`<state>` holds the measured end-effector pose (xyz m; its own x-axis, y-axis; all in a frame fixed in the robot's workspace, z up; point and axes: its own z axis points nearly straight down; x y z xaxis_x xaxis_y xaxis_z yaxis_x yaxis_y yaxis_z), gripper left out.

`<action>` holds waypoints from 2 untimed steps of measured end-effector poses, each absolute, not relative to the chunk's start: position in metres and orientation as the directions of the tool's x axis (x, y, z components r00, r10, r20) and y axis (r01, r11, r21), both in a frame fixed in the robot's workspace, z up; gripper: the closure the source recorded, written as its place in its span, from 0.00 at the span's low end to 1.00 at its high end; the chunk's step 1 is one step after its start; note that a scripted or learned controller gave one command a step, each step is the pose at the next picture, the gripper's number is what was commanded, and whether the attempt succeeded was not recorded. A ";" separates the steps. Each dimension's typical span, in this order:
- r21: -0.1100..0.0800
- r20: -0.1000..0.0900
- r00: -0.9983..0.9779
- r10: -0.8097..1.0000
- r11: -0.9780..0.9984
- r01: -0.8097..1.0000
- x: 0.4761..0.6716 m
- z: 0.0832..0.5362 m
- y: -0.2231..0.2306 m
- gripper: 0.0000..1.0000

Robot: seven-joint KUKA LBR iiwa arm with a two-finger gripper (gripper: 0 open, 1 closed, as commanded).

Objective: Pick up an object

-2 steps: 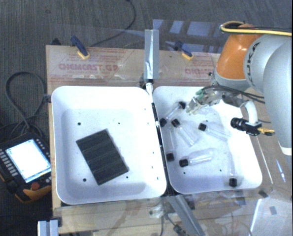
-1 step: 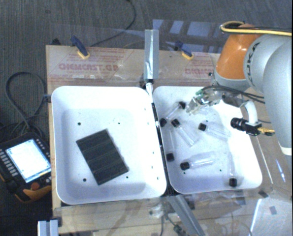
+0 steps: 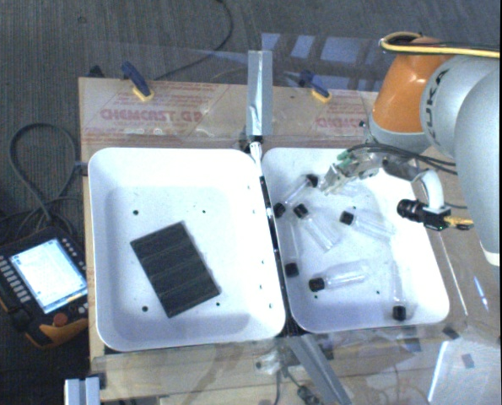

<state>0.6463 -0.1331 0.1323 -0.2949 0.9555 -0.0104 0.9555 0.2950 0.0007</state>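
The right bin [image 3: 419, 310] holds several clear plastic vials with black caps. One vial [image 3: 341, 276] lies near the bin's middle front. Another vial [image 3: 316, 229] lies slantwise left of centre, and a third [image 3: 367, 222] lies beside it. My gripper [image 3: 342, 174] hangs low over the back of this bin, at the end of the grey arm with its orange band [image 3: 400, 91]. It is just right of a vial [image 3: 296, 194] near the back left corner. Whether anything is in its grasp is not visible.
The left bin [image 3: 107, 184] holds a dark ribbed rectangular pad [image 3: 175, 268]. A metal post [image 3: 258, 99] stands behind the seam between the bins. Blue clamps [image 3: 136, 79] grip the board's back edge. A control pendant [image 3: 41, 278] lies on the floor at left.
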 end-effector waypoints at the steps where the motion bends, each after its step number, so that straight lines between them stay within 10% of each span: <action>1: 0.000 -0.010 -0.295 0.955 0.295 0.956 0.646 0.132 -0.133 0.00; 2: 0.012 -0.027 -0.325 0.945 0.326 0.945 0.654 0.110 -0.118 0.00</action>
<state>0.6536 -0.1178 0.1103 -0.3253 0.9452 -0.0269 0.9454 0.3257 0.0118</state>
